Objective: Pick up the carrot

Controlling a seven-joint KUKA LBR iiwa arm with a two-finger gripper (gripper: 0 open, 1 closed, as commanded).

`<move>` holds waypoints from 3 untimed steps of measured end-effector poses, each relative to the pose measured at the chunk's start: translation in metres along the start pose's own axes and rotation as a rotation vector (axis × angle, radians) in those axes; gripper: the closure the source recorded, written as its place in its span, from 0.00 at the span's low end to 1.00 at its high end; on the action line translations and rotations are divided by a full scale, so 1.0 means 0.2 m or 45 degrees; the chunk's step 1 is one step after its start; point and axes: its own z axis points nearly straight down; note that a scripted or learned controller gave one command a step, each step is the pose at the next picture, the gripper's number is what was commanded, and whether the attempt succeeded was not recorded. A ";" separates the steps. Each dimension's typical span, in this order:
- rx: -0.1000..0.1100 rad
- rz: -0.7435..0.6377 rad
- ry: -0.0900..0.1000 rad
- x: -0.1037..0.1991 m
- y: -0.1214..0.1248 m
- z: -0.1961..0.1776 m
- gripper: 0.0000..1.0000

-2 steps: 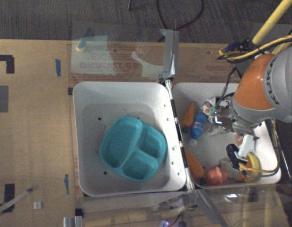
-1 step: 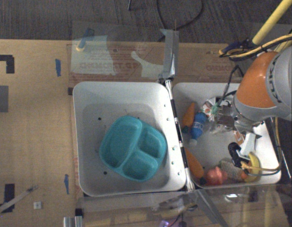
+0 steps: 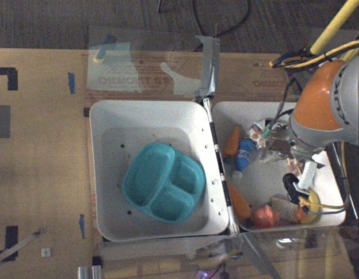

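In the right bin (image 3: 266,182), an orange tapered carrot (image 3: 232,142) leans against the left wall near the far corner. A second orange tapered piece (image 3: 239,200) lies along the same wall nearer the front. My gripper (image 3: 279,147) hangs over the middle of this bin, below the orange wrist band. It is to the right of the carrot, with a blue bottle (image 3: 244,156) between them. The wrist hides the fingertips. I see nothing held.
A crumpled colourful packet (image 3: 260,132) lies just left of the gripper. Along the front wall sit a salmon-red lump (image 3: 263,215), a brownish piece (image 3: 282,207) and a yellow item (image 3: 310,208). The left bin (image 3: 109,132) holds a teal divided plate (image 3: 163,181).
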 end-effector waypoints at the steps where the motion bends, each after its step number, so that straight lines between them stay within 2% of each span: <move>1: 0.022 -0.144 0.008 0.12 -0.34 -0.39 1.00; 2: 0.021 -0.142 0.008 0.12 -0.33 -0.43 1.00; 3: 0.017 -0.412 0.008 0.49 0.15 -0.28 1.00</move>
